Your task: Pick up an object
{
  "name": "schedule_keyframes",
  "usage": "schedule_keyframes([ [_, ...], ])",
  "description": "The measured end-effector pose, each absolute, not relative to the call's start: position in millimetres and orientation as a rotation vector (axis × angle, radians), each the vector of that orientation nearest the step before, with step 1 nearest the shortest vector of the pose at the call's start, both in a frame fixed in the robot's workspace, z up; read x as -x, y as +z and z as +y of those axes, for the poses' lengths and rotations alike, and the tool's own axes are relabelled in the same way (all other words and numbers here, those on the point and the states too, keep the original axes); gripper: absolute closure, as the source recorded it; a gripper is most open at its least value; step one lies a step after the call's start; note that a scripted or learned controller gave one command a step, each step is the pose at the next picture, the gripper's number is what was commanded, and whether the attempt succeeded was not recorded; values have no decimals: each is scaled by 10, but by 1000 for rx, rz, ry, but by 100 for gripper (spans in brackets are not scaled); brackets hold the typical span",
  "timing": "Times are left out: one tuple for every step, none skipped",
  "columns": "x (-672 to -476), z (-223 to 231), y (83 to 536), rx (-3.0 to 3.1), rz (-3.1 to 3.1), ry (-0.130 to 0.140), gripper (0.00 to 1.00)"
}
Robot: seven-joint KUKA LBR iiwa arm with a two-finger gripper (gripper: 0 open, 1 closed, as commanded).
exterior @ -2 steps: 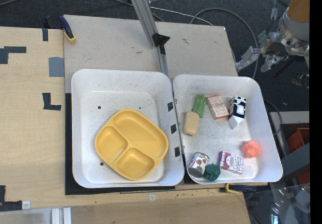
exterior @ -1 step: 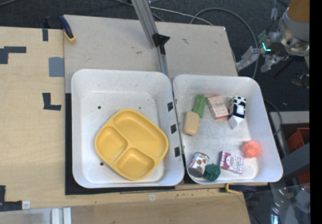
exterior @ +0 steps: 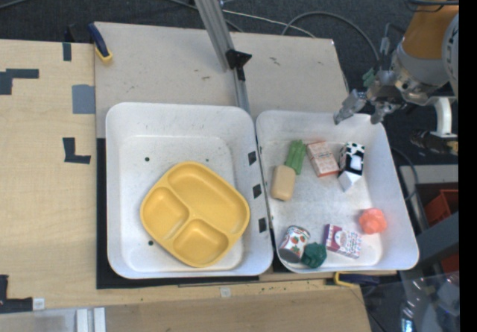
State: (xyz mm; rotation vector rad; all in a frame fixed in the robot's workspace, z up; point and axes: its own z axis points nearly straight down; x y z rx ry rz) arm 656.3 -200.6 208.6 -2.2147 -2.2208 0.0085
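Observation:
My gripper point(exterior: 360, 112) hangs open over the far right corner of the right bin point(exterior: 395, 174), with nothing between its fingers. Below it in that bin lie a black-and-white milk carton point(exterior: 351, 166), a pink box point(exterior: 323, 158), a green vegetable point(exterior: 296, 156) and a tan block point(exterior: 283, 183). Nearer the front sit an orange ball point(exterior: 373, 220), a small pink-and-white carton point(exterior: 342, 240), a round strawberry-print cup point(exterior: 295, 242) and a dark green lump point(exterior: 314, 254).
The left bin point(exterior: 127, 174) holds a yellow divided plate point(exterior: 195, 213). A grey metal post point(exterior: 212, 13) rises behind the bins. Cables trail over the dark floor at the back.

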Motion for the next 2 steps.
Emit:
schedule_keyframes([
  [-6560,-2067,1483,2216,-2220,9,0],
  [-6568,-2059,972,2221,-2225,0,0],
])
